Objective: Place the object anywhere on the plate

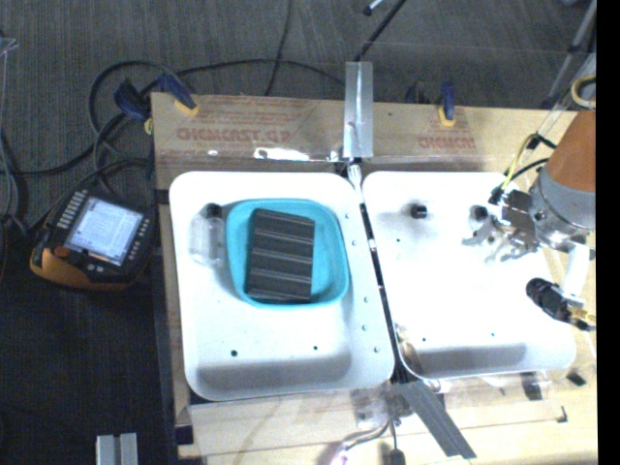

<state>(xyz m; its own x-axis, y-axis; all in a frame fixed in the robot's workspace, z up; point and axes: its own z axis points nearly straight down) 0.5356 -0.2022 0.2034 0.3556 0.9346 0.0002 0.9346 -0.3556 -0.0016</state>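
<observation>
While the metal two-finger gripper (pixel 491 232) hangs over the right white bin (pixel 465 342), grip state impossible to tell, the dark ribbed rectangular block (pixel 281 254) lies well to its left, flat on the turquoise plate (pixel 332 260) in the left bin (pixel 271 361)

Dark ribbed rectangular block (pixel 282 255) lies flat on the light-blue plate (pixel 334 260), roughly centred; the plate sits in the left white bin (pixel 271 356)
</observation>
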